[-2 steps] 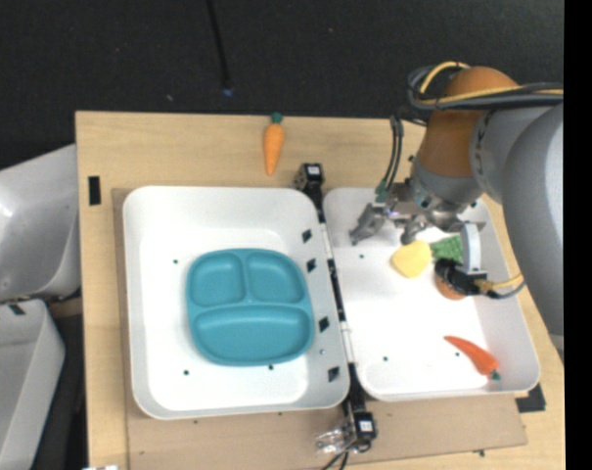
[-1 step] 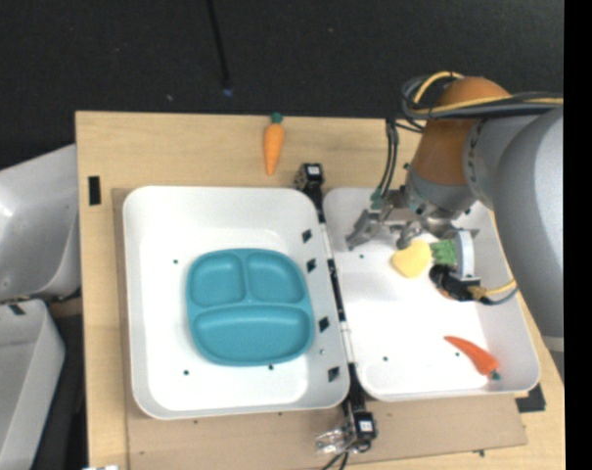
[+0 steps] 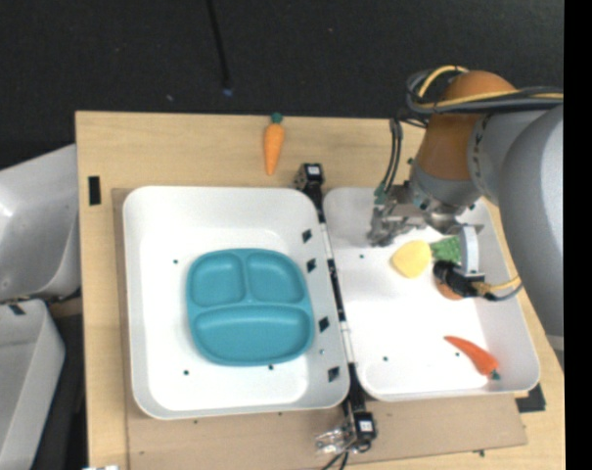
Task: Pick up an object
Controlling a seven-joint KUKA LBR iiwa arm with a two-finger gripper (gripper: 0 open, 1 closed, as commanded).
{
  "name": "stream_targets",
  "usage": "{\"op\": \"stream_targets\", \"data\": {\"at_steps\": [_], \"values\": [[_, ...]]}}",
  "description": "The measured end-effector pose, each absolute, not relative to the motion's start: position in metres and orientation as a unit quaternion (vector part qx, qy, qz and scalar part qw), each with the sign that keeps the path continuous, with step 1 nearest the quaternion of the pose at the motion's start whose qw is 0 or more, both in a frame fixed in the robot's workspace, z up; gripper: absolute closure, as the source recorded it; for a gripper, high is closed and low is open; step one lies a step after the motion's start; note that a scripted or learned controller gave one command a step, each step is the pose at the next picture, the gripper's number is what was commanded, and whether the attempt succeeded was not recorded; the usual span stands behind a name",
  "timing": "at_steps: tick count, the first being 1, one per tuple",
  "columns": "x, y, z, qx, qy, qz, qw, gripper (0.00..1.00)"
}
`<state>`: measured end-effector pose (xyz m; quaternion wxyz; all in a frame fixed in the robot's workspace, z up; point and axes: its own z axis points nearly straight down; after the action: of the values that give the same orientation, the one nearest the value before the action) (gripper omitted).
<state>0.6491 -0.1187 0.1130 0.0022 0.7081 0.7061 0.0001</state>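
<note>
The gripper [image 3: 386, 231] hangs low over the right bin [image 3: 413, 360], just beside a yellow lemon-like toy [image 3: 410, 259], presumably its target; its closure I cannot tell.

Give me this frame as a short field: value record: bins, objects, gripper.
left bin: holds a teal divided plate
right bin: yellow object, green object, red-orange chili near the front right corner
bench: toy carrot lying outside the bins, behind the left bin
gripper: low over the back of the right bin, just left of the yellow object
grasp: nothing seen between the fingers
</note>
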Motion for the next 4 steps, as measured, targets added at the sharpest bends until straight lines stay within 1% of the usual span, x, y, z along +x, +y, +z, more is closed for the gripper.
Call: {"op": "stream_targets", "data": {"at_steps": [1,2,3,4], "values": [[0.65,-0.125,0.159,0.708,0.707,0.0015,0.003,1.0],[0.659,-0.12,0.215,0.706,0.708,0.0017,0.003,1.0],[0.66,-0.122,0.252,0.706,0.708,0.0014,0.003,1.0],[0.639,-0.073,0.256,0.705,0.709,-0.0001,0.0,1.0]]}}
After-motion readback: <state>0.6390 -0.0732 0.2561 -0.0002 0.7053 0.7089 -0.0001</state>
